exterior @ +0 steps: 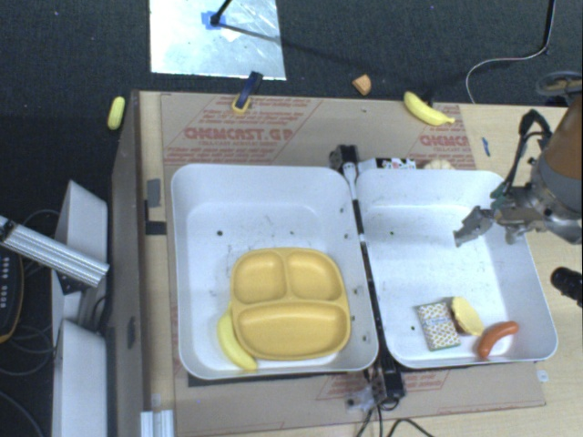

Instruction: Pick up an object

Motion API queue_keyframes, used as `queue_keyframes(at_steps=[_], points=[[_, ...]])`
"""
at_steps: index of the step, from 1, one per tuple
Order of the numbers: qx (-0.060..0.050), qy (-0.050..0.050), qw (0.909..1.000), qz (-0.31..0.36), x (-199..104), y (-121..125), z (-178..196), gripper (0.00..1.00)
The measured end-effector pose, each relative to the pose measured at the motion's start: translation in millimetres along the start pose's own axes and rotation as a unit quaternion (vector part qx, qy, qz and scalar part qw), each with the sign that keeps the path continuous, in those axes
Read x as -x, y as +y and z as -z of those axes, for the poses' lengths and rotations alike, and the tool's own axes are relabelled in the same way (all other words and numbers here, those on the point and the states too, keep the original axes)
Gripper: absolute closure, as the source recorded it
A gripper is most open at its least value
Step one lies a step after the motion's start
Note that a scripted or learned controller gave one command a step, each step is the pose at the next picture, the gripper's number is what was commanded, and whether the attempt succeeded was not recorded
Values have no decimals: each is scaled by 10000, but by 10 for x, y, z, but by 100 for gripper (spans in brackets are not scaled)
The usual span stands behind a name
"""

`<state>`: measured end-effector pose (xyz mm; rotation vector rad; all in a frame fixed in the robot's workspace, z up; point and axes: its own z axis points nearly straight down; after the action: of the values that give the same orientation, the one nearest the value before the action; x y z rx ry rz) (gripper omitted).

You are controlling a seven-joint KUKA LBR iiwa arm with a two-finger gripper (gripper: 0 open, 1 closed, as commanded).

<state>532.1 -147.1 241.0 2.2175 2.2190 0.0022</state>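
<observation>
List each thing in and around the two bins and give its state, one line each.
Pincer: above the right bin, holding nothing seen.
Yellow tray: flat in the left bin, compartments bare.
Banana: lying against the tray's near left edge.
Patterned packet: flat in the right bin.
Yellow slice: lying beside the packet.
Sausage: lying in the right bin's near corner.
Second banana: on the bench behind the bins.

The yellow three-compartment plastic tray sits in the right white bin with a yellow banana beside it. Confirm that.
Wrong bin. The camera view shows the yellow three-compartment plastic tray in the left white bin, not the right one. The yellow banana does lie beside it, at its lower-left edge.
</observation>
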Motion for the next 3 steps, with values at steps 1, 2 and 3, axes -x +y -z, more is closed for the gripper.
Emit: queue_keyframes(at_steps=[1,2,3], points=[[-20,20,10000,19,-1102,104,-574,0],[-9,4,10000,2,-516,33,-283,0],[-26,5,10000,-2,431,481,-1545,0]])
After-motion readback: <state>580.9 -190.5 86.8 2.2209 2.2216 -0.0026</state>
